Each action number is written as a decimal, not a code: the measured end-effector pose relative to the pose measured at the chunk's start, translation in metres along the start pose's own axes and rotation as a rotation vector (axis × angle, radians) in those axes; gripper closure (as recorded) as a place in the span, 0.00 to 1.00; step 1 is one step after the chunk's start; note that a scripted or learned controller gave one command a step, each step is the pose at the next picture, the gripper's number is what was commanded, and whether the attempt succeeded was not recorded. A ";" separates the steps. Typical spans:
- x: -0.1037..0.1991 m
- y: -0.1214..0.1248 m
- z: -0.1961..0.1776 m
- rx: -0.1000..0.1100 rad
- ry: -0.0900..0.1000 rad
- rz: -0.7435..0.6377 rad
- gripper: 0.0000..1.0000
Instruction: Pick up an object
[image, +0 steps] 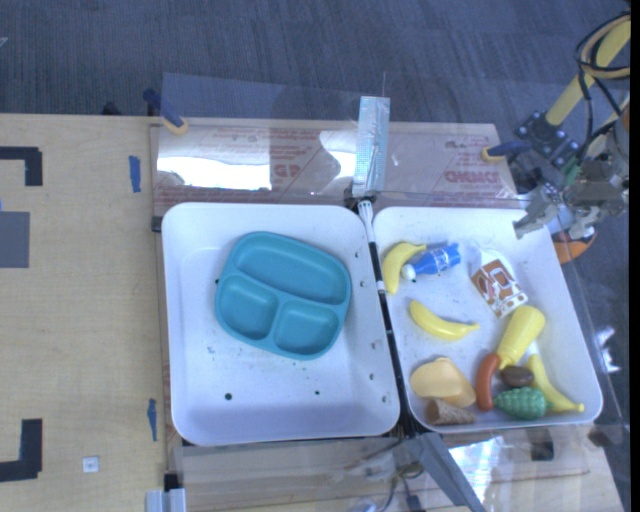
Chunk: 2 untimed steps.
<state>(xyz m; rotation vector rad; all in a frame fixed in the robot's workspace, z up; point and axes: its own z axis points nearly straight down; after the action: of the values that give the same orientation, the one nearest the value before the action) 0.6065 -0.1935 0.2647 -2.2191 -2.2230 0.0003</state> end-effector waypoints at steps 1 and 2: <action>-0.020 0.023 0.122 -0.016 -0.002 0.318 0.00; -0.010 0.021 0.139 -0.003 0.001 0.345 0.00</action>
<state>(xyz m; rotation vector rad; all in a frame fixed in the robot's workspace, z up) 0.6279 -0.2037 0.1256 -2.5688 -1.8098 -0.0042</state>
